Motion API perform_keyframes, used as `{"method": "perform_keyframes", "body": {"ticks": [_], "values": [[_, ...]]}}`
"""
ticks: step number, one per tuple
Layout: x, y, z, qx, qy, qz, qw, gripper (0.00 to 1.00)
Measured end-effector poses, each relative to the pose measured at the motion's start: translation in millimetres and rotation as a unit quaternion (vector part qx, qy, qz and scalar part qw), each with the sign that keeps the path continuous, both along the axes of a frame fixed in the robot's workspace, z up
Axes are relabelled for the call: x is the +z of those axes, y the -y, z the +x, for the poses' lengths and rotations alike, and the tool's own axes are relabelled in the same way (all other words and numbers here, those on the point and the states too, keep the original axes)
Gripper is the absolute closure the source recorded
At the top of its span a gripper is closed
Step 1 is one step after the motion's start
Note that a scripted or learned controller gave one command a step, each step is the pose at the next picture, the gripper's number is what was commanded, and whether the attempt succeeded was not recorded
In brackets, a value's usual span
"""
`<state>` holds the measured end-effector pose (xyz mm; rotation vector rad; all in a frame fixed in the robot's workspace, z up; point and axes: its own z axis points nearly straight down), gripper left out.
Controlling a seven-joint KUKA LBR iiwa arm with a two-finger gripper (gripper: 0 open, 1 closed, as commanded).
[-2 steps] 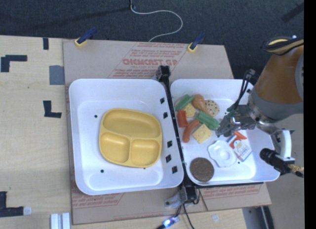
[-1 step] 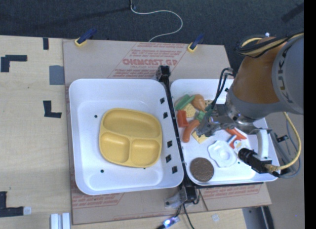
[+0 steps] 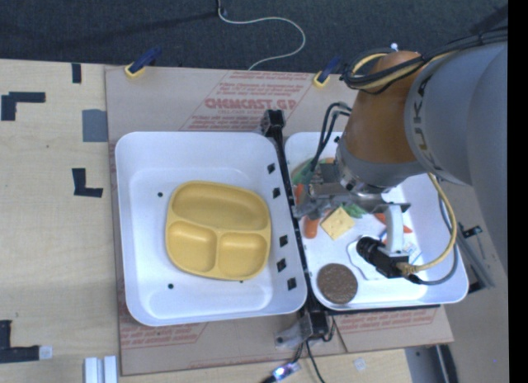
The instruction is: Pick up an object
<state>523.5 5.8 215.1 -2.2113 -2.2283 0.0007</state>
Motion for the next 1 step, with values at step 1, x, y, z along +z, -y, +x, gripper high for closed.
{"method": "perform_keyframes", "body": {"ticks": [1], "values": [[4.0,-7.3,-7.9,-0.003,-0.001,-0.0004,1.0000,1.00]]}}
